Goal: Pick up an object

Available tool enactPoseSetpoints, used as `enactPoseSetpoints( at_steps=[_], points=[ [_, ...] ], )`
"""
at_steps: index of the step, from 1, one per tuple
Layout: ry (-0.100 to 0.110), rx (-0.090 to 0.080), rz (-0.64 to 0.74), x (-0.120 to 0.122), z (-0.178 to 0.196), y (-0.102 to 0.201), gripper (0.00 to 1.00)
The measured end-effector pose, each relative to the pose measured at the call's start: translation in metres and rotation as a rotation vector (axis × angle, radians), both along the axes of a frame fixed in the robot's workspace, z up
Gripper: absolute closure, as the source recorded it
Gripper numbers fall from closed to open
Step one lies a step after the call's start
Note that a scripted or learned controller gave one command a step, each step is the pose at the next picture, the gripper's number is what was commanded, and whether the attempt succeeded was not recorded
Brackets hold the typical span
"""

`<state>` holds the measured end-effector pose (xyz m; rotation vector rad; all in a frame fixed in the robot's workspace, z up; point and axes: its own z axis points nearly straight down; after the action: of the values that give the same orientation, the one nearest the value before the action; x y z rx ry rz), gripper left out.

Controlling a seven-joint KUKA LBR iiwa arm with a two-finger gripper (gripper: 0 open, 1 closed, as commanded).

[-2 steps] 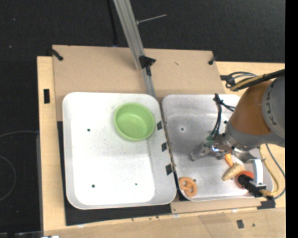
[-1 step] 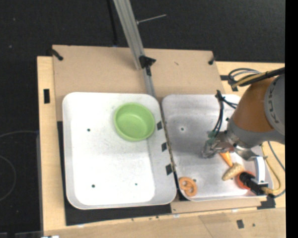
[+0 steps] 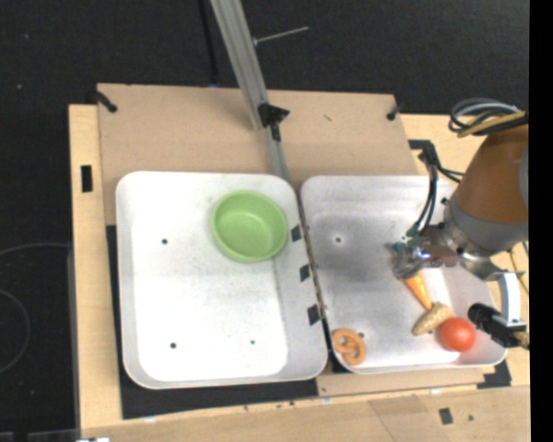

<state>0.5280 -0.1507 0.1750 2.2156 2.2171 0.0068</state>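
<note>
gripper [image 3: 411, 263] sat low over the right bin [image 3: 350, 210], touching the orange carrot-like piece [image 3: 418, 289]; finger state unreadable, so centring before closing seemed wise.

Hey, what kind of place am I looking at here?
Probably a robot lab's grasping test bench: a grey arm's gripper reaches into a shallow white bin of toy food, like a tomato, beside a second bin.

A lime-green bowl [image 3: 250, 226] sat in the white left bin [image 3: 147, 274]. The white right bin [image 3: 359, 238], scuffed grey, held an orange carrot [image 3: 418, 290], a red tomato [image 3: 457, 334], a tan piece [image 3: 431, 319] and a brown-orange pretzel [image 3: 349, 345].
</note>
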Motion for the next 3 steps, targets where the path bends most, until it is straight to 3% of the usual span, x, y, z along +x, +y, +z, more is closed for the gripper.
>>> enactPoseSetpoints(
  at_steps=[1, 2, 3],
  points=[
    [-0.001, -0.001, 0.0, -0.004, 0.054, -0.009, 1.0],
    [0.003, 0.001, 0.003, -0.003, 0.077, -0.01, 1.0],
    [0.007, 0.003, 0.006, 0.01, 0.07, 0.042, 1.0]
  ],
)
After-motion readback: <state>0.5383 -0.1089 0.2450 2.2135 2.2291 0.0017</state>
